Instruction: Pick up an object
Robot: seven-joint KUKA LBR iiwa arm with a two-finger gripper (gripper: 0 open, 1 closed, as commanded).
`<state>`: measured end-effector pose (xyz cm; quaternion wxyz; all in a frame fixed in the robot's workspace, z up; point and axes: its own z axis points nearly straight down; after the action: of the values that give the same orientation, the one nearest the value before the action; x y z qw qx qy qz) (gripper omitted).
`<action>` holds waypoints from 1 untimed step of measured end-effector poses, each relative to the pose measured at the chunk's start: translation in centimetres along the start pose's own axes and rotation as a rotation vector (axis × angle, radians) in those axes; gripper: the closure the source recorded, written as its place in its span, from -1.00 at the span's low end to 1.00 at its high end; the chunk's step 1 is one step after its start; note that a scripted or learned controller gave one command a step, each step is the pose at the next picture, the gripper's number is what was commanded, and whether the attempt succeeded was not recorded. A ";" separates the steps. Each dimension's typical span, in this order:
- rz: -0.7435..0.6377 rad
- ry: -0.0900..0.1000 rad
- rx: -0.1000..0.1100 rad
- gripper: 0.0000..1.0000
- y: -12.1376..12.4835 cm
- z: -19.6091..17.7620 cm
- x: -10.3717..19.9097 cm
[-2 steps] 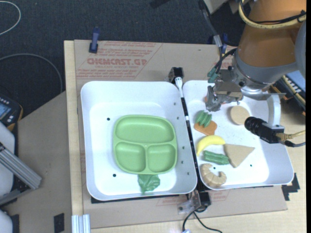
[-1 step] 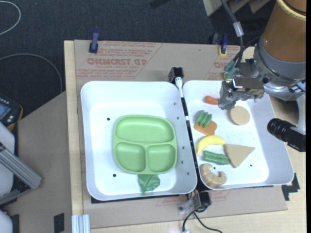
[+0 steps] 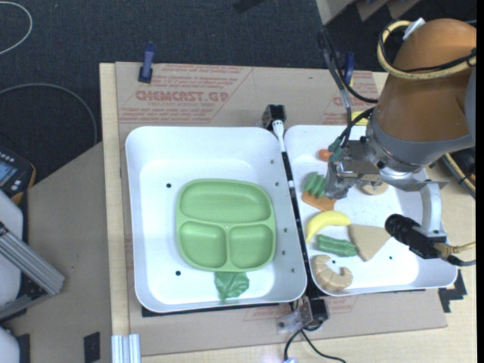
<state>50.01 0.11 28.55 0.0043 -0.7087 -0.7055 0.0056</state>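
The right bin [image 3: 423, 278] held small toy foods, judged light, stiff and slick: tan wedge [image 3: 368, 240], banana [image 3: 327, 221] best taken across its curved middle, green bean [image 3: 335, 245]; gripper [image 3: 340, 178] hung above the orange piece [image 3: 318, 200], its state could not be told.

The bulky arm [image 3: 427, 89] is showing a rounded, glossy orange band above a smooth grey wrist housing. Thin black cables and one yellow wire are running along its left flank, and a pale looped hose is sitting at its top. The metal two-finger gripper [image 3: 338, 178] is looking dark grey and boxy, with small silver fittings glinting on it.
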 end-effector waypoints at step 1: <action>0.003 0.000 -0.004 1.00 -2.2 5.5 -5.9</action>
<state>47.68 -5.76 23.10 0.0029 -0.7098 -0.7044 0.0039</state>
